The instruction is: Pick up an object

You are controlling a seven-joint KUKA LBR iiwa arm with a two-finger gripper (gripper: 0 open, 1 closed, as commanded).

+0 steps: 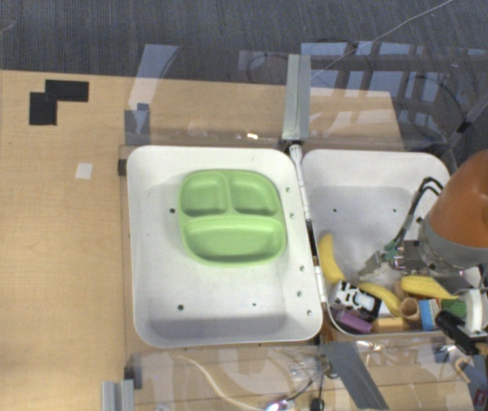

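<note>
Camera view, w/ the right bin (355,187) as landmark: arm (475,212) comes in over the bin's right wall, orange band showing, wrist down low in the bin's near right part. Gripper (398,259) sits just above the pile at the bin's near edge; can't tell if it's open or shut, too much cable and clutter around it. No object visibly held. Pile has three bananas: one (330,259) against the bin's left wall, long axis running near-to-far; one (381,296) in the near middle, lying slantwise; one (428,287) just under the wrist, long axis roughly left-right. Also a black-and-white block (351,298), a purple piece (355,321) and a tan cylinder (398,311) at the near wall. Likely target, IMO, is the banana under the wrist: it's closest, just toward the near-right of the gripper. Left of the right bin, the other bin (154,315) holds a green divided plate (231,215), well apart from the arm.
</note>
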